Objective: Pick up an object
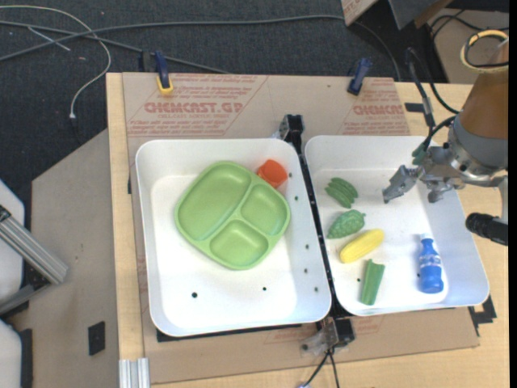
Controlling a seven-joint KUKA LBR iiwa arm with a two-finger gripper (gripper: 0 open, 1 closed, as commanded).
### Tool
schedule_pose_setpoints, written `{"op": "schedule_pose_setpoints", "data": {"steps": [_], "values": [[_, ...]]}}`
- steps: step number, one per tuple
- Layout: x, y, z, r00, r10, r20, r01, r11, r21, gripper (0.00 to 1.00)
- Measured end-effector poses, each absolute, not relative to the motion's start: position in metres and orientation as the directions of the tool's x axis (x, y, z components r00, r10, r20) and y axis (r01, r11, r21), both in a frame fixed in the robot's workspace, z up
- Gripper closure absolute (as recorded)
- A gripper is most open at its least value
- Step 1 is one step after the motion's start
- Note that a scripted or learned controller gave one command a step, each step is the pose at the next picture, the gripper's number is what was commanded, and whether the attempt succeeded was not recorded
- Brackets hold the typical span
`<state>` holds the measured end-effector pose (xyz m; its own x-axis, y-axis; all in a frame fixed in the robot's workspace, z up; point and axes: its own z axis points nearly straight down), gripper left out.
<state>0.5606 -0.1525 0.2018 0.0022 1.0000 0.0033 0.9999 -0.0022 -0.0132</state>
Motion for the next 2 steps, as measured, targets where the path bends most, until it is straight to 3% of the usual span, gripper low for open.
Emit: {"op": "schedule_pose_setpoints", "data": {"steps": [1, 2], "values": [[0.563, -0.152, 0.208, 0.000, 1.000, 0.001, 1.000, 0.000, -0.001, 0.00], [0.562, -0.145, 0.163, 0.000, 1.000, 0.003, 1.000, 0.000, -0.006, 0.00]]}}
